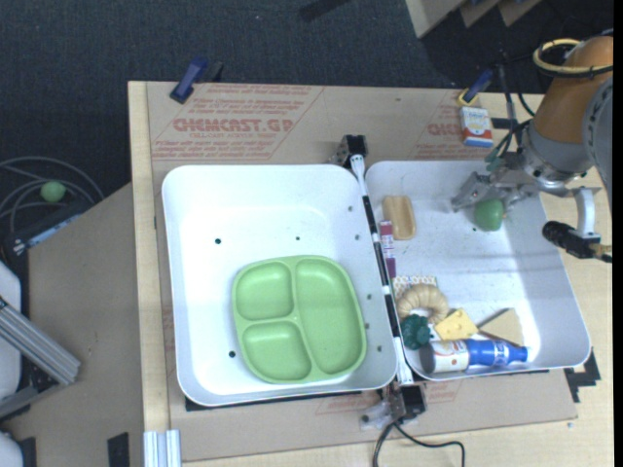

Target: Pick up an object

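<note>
Right now the gripper sits low in the right bin, near its 12 o'clock wall, w/ the grey-and-orange arm coming in from 2 o'clock. A small green ball-like object sits just under the tool, at its 6 o'clock, touching or nearly so; whether the tool is open, closed or gripping it I can't tell, since the tool body hides the tips. The thing looks round, so no long axis to line up with, approx. a straight drop onto it. Further out at 9 o'clock lies a tan block by the divider, long axis 12-to-6. Well apart at 7 o'clock, in the bin's near corner, is a clutter: a ring-shaped pastry toy, a yellow wedge, a blue-and-white bottle lying 9-to-3. Beyond that, the left bin holds a green divided plate. My read: the green object is the nearest candidate by far, and the grasp isn't confirmed yet.
</note>
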Available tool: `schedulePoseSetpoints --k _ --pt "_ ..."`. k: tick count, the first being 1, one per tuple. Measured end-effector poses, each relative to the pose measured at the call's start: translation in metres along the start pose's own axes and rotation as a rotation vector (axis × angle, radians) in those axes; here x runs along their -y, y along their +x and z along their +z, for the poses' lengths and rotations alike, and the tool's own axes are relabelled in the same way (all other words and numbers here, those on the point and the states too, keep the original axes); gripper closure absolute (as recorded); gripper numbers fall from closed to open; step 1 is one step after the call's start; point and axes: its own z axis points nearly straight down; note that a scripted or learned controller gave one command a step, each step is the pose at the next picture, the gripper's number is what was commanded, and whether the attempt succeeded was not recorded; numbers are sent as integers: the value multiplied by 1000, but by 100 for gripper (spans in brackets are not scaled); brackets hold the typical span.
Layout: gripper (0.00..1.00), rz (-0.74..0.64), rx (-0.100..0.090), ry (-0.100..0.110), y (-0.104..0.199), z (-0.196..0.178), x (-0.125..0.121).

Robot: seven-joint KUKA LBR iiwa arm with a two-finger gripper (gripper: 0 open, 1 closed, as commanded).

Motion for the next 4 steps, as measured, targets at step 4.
schedulePoseSetpoints --k 4 --pt "0 5 16 -2 10 1 7"
